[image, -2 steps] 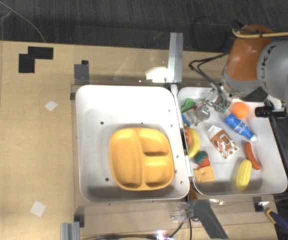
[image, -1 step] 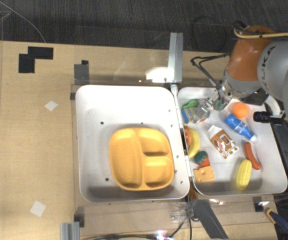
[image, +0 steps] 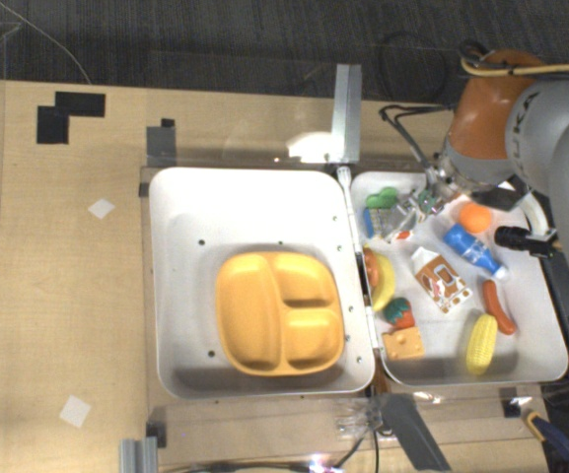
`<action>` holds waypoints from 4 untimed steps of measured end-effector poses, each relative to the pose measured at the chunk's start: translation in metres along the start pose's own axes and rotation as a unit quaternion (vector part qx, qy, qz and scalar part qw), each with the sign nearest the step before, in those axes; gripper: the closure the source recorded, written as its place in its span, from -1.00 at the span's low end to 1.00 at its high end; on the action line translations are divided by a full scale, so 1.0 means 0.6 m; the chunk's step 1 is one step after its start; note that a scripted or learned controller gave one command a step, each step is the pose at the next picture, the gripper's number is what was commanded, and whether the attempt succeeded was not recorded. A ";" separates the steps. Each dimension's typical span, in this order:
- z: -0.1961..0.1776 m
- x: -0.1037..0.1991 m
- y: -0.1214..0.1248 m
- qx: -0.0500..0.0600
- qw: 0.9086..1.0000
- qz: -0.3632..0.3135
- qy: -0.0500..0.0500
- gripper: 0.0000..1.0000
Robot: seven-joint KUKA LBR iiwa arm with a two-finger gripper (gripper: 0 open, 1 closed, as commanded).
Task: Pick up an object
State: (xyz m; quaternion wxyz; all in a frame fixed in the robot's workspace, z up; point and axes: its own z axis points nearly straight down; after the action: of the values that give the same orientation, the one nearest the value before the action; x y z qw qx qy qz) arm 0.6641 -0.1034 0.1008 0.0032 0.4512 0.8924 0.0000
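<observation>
A pale wooden tabletop (image: 57, 294) carries two shallow white bins side by side. The left bin (image: 180, 225) holds a yellow divided tray (image: 279, 311) near its front, with bare floor along its back and left walls. The right bin (image: 540, 348) is crowded: banana (image: 383, 282), corn cob (image: 481, 343), blue bottle (image: 472, 248), orange ball (image: 475, 217), snack packet (image: 440, 280), green toy (image: 382, 200). The gripper (image: 424, 203) hangs over that bin's back left part, near the green toy; whether it is apart or together, I cannot tell.

Tool (image: 417, 208) fingers blurred, unreadable
</observation>
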 end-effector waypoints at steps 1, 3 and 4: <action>0.000 -0.022 -0.008 0.011 0.969 -0.245 -0.002 -1.00; 0.001 -0.014 -0.005 0.002 0.999 0.041 0.002 -1.00; 0.001 -0.016 -0.001 0.007 1.000 0.002 0.000 -1.00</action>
State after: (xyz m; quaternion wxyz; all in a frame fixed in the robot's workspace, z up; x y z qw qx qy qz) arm 0.6695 -0.1114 0.1005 0.0006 0.4533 0.8914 -0.0061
